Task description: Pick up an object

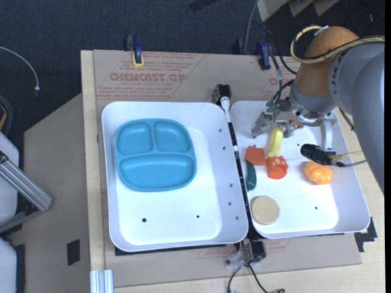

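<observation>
Over the far part of the right bin (342,223), my gripper (276,126) hangs low, pointing down at the bin floor. My grey arm (361,72) comes in from the right side of the view, with its orange band (322,54) just above the wrist. Directly under the gripper lies a yellow piece (275,144), long and narrow, its upper end tucked right beneath me. I cannot tell from this slant whether I touch it or have hold of it, nor how far open my grip is, because my own body hides that spot.

Just beside the lower end of the yellow piece sit an orange block (255,156) on the left and a red piece (277,168) below it, all three close together. A dark green piece (250,177) lies against the bin's left wall, near the orange block. A round orange fruit (318,174) rests apart, towards the right. A flat tan disc (266,209) lies in the near part of the bin, well apart from me.

Beside this bin, the left bin (183,221) holds a blue divided plate (156,154) in its far half. Both bins stand on a brown board (159,72).
</observation>
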Motion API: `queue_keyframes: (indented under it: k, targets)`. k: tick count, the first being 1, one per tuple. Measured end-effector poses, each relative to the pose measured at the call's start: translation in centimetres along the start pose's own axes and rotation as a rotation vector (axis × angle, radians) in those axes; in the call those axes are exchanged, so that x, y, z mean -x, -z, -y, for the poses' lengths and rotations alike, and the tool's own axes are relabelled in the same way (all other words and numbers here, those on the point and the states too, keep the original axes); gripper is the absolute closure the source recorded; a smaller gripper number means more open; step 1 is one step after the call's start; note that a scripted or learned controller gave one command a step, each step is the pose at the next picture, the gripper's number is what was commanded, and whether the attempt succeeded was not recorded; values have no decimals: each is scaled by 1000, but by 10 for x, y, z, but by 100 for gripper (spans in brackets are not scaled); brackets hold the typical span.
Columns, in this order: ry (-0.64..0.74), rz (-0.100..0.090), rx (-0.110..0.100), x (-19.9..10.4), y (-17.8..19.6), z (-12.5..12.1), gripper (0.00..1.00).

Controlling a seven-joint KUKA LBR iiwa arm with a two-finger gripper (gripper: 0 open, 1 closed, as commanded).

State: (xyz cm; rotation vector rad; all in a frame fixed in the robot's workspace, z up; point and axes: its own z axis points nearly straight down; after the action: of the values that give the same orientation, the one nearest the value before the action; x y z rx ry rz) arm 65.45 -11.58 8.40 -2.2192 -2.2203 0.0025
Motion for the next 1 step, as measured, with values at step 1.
queue_keyframes:
  k: [1]
  targets:
    - [0, 1, 3, 0, 12, -1, 100]
